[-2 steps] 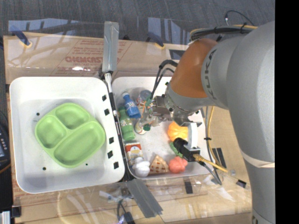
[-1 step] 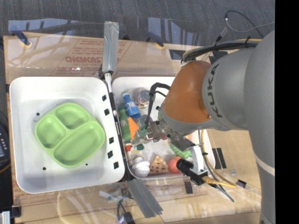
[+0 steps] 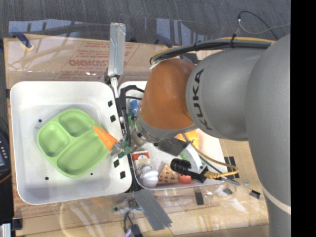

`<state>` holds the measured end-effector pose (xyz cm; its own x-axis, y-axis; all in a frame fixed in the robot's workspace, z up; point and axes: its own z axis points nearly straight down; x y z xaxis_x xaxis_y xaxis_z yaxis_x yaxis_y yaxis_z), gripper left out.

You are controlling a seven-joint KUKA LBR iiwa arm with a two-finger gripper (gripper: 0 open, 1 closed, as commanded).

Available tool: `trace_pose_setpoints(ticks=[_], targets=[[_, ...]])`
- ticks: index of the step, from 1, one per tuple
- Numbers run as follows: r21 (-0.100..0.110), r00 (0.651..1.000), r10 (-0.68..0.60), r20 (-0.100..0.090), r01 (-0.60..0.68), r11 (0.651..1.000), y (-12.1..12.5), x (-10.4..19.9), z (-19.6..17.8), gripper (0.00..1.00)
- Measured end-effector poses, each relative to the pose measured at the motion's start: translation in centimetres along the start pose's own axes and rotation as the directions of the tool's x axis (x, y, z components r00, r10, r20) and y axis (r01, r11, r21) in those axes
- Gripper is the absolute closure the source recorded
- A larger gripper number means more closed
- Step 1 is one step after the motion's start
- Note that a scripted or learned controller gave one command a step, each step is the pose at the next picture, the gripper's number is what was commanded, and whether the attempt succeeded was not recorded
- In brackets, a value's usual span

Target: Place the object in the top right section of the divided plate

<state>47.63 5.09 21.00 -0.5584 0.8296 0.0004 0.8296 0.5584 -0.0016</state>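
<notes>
The green divided plate [image 3: 69, 144] lies in the left white bin [image 3: 29, 112], with two small sections on its upper side and one long section below. An orange toy carrot [image 3: 104, 137] hangs over the plate's right rim, its pointed tip toward the upper left. Its thick end sits in my gripper [image 3: 120, 147], which is shut on it right at the wall between the bins. The grey and orange arm reaches in from the right and hides much of the right bin.
The right bin [image 3: 132, 180] holds several small items below the arm: a white egg-shaped thing [image 3: 148, 177], a small red-labelled carton [image 3: 141, 158], a red piece [image 3: 185, 178] and a blue item [image 3: 133, 105]. A taped cardboard sheet [image 3: 74, 58] lies behind the bins.
</notes>
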Motion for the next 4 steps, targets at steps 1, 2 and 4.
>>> trace_pose_setpoints(ticks=[1,2,4], targets=[[-0.001,0.978,0.209,0.001,-0.209,0.978,0.2,0.2,-2.8,1.0],[0.002,0.999,0.044,-0.002,-0.044,0.999,-1.2,-1.7,-0.4,1.0],[-0.001,0.994,-0.113,0.0,0.113,0.994,4.2,6.3,3.0,1.0]])
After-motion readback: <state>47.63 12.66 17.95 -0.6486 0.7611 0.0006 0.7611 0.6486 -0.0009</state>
